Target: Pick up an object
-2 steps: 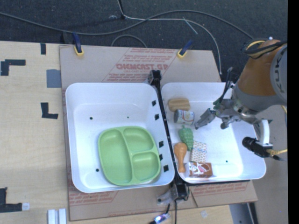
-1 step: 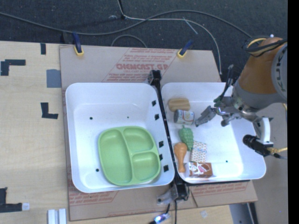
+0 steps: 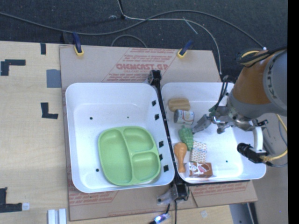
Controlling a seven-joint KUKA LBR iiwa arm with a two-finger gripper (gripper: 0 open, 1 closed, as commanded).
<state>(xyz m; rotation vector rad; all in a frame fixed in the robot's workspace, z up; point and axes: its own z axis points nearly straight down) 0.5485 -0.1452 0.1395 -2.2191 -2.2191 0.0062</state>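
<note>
Seen from above, two shallow white plastic bins are sitting side by side on a sheet of brown cardboard that is lying on a pale wooden surface (image 3: 28, 125). The left bin (image 3: 79, 101) is holding a smooth, light green divided plate (image 3: 128, 155) with rounded corners and three compartments, lying flat toward the near side. The right bin (image 3: 233, 167) is holding a cluster of small objects along its left side: a tan, bun-shaped piece (image 3: 179, 103) at the far end, a small shiny can (image 3: 184, 116) on its side just nearer, a knobbly green item (image 3: 187, 136), an orange-and-tan drumstick-shaped toy (image 3: 180, 155), a patterned packet (image 3: 199, 150), and a flat red-and-white packet (image 3: 201, 170) nearest the viewer. The grey arm with its orange band (image 3: 250, 85) is reaching in from the right, and its metallic end effector (image 3: 205, 122) is hanging over the right bin, just right of the can and the green item. Whether it is open or closed cannot be told, and nothing is visibly gripped.
</note>
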